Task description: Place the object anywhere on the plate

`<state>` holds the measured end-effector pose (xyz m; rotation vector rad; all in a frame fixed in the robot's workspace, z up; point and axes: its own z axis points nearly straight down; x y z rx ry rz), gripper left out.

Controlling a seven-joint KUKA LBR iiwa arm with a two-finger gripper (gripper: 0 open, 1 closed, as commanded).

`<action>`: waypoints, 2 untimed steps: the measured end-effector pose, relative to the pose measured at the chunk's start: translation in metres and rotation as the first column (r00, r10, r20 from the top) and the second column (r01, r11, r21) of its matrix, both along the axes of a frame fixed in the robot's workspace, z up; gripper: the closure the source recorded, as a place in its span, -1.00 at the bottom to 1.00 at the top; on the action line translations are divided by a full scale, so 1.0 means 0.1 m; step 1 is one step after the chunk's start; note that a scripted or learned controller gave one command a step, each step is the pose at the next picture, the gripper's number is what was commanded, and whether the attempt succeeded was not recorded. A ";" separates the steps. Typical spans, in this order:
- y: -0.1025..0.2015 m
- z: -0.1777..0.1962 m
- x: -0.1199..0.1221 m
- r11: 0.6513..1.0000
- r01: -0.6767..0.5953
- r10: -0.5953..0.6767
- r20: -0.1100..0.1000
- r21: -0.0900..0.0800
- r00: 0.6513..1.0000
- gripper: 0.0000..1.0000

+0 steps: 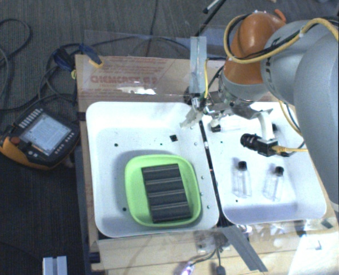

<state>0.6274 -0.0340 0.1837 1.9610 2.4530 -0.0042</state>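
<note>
Pincer [206,114] — over the bins' divider; you cannot tell its state. Dark ribbed object [166,192] — below-left of it, on the green plate [133,176]. Risk: a descent strikes the divider.

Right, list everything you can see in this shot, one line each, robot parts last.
Bins: two, white, side by side on the bench.
Plate: one, green, square with rounded corners, left bin, near side.
Ridged block: one, dark grey, lying on the plate.
Small vials: two, clear with black caps, right bin, near side.
Black piece: one, small, left bin floor, behind the plate.
Handheld pendant: one, grey screen with orange edge, on the floor left of the bench.
Cardboard sheet: one, brown, behind the bins.
Arm: one, grey with orange band, reaching in from the right.
Pincer: one, at the far end of the divide between the bins.
</note>
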 end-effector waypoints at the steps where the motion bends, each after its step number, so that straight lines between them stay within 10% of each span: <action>1: 0.53 0.00 0.39 1.000 -0.015 0.015 0.001 0.002 1.000 -1.00; 2: 1.14 0.00 0.40 0.998 -0.056 0.056 0.001 0.001 0.998 -1.00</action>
